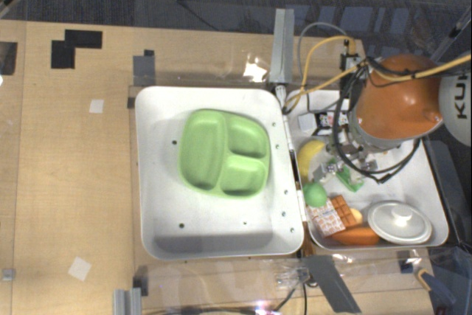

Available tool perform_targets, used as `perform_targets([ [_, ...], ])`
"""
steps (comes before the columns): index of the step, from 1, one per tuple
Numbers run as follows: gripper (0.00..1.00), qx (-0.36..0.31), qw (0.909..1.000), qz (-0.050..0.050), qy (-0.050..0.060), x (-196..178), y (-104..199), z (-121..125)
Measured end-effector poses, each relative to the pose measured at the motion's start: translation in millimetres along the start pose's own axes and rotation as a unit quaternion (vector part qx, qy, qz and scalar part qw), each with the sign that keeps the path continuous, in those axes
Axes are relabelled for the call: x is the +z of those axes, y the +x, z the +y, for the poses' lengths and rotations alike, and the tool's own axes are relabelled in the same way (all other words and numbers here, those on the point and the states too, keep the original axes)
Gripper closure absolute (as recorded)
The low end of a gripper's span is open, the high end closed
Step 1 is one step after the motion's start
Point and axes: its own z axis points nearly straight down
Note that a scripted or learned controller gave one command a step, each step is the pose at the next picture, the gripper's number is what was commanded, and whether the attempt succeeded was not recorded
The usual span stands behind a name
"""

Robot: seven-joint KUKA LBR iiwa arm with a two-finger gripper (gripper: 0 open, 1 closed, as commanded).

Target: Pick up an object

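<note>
Arm (394, 103) low over right bin (436, 192), above yellow fruit (310, 156)

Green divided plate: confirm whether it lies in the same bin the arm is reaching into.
No. The green divided plate lies in the left bin, while the arm hangs over the right bin.

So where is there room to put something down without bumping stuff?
In the left bin, bare white floor rings the green divided plate, widest along the near edge and the left side. The right bin is crowded: gripper, lemon, carrot, white lid.
</note>
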Motion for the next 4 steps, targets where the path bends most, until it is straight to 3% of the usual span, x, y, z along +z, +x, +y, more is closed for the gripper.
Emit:
perform_targets([
  [1, 0.0, -0.058, 0.9983, -0.002, -0.003, 2, 21, -32],
  [2, 1.0, -0.058, 0.9983, -0.001, 0.004, -14, 20, -37],
  [3, 1.0, -0.061, 0.9981, -0.003, -0.002, -114, -2, -106],
  [4, 1.0, -0.141, 0.99, -0.002, -0.006, -189, 51, -27],
])
